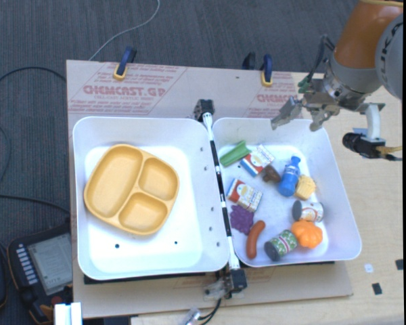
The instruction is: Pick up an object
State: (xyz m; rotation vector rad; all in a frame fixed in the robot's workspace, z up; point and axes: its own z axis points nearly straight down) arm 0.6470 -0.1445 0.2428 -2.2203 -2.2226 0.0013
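My gripper (301, 118) hangs above the far edge of the right bin (338, 181), its two grey fingers spread open with nothing between them. Below it in the bin lie a green block (233, 153), a small red-and-white packet (259, 160), a blue bottle (290, 176), a yellow piece (306, 187), a red-and-white carton (244, 195), a purple grape bunch (241, 219), a red sausage (255, 239), a small can (309, 212), an orange fruit (307, 234) and a dark green can (281, 244).
The left bin (95, 263) holds a yellow three-part tray (132, 188). A metal bar (216, 175) runs between the bins. Clamps (266, 72) sit at the board's far edge. A black device (40, 263) lies at the lower left.
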